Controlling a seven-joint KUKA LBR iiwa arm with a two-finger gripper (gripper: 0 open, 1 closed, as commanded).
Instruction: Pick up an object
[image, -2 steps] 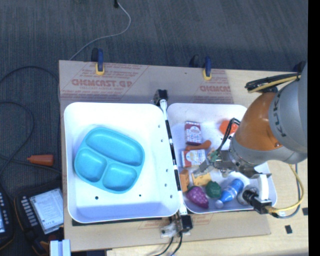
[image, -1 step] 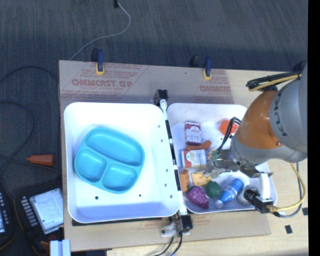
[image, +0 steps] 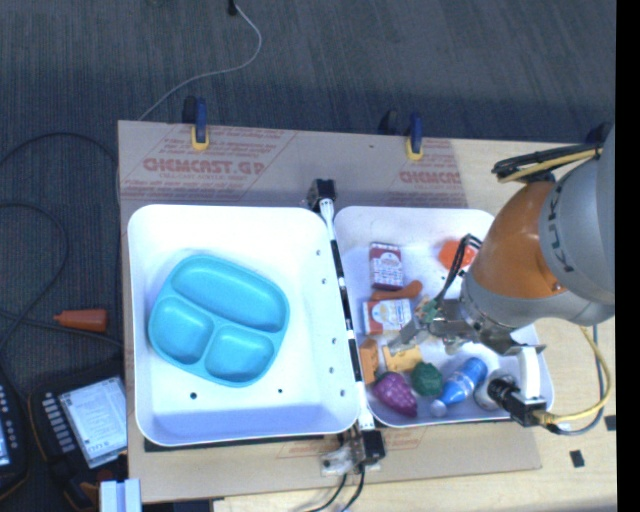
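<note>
The gripper (image: 425, 325) hangs over the right bin (image: 350, 290); finger spacing cannot be told. Board (image: 210, 165) reads "CHEMCAST GP".

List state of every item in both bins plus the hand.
Blue tray: lying flat in left bin, right way up.
Red packet: flat in right bin.
Purple grapes: resting at right bin's near edge.
Green object: beside the grapes, apart from the hand.
Blue bottle: on its side.
Hand: low over right bin, grip unclear.

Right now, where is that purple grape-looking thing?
The purple grape bunch lies in the right bin, near its front left corner, just left of a green item and a blue bottle.
</note>
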